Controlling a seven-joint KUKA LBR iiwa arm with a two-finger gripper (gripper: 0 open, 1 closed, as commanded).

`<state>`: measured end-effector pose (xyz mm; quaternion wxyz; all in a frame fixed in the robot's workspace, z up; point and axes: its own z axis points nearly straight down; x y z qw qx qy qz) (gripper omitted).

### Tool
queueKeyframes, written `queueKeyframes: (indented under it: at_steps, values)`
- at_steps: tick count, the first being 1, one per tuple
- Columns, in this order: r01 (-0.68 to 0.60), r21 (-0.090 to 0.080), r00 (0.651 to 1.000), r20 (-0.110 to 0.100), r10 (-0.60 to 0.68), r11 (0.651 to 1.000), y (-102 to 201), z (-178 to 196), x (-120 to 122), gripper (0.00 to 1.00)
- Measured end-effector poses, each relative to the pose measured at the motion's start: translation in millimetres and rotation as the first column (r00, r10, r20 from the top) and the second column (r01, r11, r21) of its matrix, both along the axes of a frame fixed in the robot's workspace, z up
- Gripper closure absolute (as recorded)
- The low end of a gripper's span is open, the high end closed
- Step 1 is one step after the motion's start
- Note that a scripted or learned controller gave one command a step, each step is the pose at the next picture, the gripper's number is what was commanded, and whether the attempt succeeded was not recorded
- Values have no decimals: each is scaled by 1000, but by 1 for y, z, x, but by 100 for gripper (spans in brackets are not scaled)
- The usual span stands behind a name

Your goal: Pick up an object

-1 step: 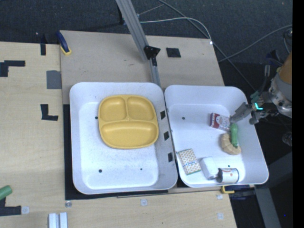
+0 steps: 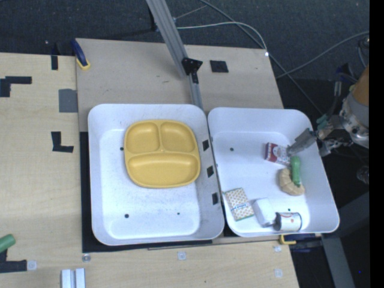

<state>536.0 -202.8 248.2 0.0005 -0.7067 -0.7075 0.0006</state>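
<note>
Your pincer (image 2: pixel 298 144) hangs low over the right bin (image 2: pixel 252 122), its tip just beside the small red-and-white packet (image 2: pixel 274 153); you cannot tell how it is set. That packet lies flat near the bin's far right side, close to a green piece (image 2: pixel 296 168) resting on a tan lump (image 2: pixel 291 185). Judge the packet light, thin and probably slick, so take it across its short edges. The checkered pouch (image 2: pixel 239 204) and white cylinder (image 2: pixel 288 221) sit nearer the front.
</note>
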Motion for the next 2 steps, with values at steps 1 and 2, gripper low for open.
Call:
queueKeyframes:
  at_steps: [1, 2]
  values:
    - [0, 0, 1000, -4, 0, 1000, 2, -46, 5, 0]
    - [0, 0, 1000, -4, 0, 1000, 2, -89, 4, 0]
